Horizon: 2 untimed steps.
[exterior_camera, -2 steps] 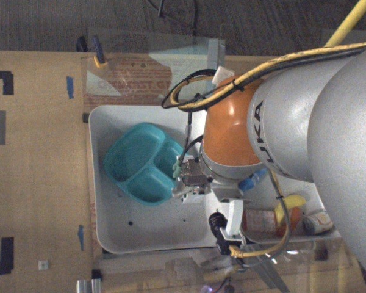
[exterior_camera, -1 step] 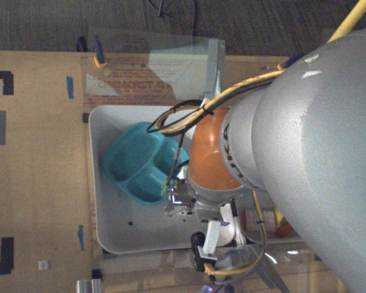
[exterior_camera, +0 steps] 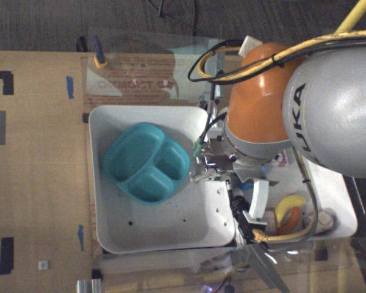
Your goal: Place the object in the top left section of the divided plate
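plate (exterior_camera: 145, 162): teal, three sections, in the left bin (exterior_camera: 110, 224), toward its 10 o'clock part; all sections look bare
gripper (exterior_camera: 201, 162): just beside the plate's 3 o'clock rim, over the seam between bins; whether it is apart or together I cannot tell, nothing seen held
objects (exterior_camera: 289, 211): yellow and orange pieces in the right bin, at about 4 o'clock from the gripper, well apart from the plate
judgement: no object is in the plate yet
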{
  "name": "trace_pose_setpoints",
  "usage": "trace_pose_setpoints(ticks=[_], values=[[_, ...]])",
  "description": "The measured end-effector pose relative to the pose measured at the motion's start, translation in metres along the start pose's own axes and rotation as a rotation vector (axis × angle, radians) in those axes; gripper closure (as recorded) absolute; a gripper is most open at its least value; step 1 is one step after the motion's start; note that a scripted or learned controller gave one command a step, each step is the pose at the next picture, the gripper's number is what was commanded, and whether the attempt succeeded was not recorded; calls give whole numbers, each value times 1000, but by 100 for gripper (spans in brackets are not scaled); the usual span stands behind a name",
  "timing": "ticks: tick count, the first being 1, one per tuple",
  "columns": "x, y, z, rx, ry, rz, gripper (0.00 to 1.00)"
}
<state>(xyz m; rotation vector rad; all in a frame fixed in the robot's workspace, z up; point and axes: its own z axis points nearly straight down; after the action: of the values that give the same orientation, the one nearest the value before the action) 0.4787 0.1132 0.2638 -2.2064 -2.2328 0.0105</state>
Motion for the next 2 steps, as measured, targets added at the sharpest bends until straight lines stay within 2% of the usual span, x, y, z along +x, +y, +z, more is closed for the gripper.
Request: trace_pose_setpoints(ticks=[1, 2], values=[[24, 53, 17, -2, 0, -14, 100], [31, 72, 50, 2, 0, -79, 100]])
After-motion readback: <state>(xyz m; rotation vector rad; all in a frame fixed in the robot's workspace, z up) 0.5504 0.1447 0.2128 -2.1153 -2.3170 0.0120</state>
